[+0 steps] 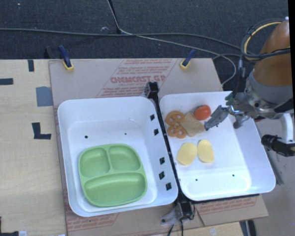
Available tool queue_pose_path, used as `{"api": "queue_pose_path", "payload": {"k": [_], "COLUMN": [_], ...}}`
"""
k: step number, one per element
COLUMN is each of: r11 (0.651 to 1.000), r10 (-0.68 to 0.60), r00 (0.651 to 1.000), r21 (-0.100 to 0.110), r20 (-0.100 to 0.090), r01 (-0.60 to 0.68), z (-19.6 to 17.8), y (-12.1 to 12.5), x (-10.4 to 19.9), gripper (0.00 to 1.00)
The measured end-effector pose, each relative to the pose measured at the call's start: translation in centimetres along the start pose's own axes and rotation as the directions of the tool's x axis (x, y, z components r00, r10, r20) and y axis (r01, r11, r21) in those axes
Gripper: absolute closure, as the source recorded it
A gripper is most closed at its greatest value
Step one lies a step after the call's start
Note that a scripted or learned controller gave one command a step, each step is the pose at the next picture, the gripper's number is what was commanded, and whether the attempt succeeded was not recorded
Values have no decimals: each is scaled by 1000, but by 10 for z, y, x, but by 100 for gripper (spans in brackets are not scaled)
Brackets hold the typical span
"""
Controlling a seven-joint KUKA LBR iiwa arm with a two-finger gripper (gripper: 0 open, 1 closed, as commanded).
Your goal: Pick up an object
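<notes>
Gripper (213, 122) over right bin (251, 178), pointing left toward tomato (202, 112) (round, no long axis), finger state unclear

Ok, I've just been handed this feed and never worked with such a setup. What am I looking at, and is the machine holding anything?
One fixed camera looks down at a slant on a bench with two shallow white bins side by side. The grey and orange shape at the right is a robot arm; its gripper, a two-finger claw, reaches into the right bin.

The left bin holds a green divided plate. The right bin holds toy food: a pretzel, a tan slice beside it, a small red piece like a tomato, and two pale yellow pieces nearer the camera.

The gripper sits just right of the tan slice and red piece. I see nothing between its fingers, so I would not count anything as picked up.
</notes>
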State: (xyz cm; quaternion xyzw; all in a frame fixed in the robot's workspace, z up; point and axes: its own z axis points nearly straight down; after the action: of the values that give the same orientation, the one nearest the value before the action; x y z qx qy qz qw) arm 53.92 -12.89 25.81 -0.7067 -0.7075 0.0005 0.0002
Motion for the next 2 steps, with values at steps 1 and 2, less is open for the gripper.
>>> {"api": "queue_pose_path", "payload": {"k": [1,2], "r11": [1000,1000], "r10": [-1,1], "r00": [1000,1000], "r21": [5,6], "r20": [-1,-1], "r01": [1,-1], "z": [54,112], "y": [6,-5], "x": [9,8], "gripper": [0,0]}}
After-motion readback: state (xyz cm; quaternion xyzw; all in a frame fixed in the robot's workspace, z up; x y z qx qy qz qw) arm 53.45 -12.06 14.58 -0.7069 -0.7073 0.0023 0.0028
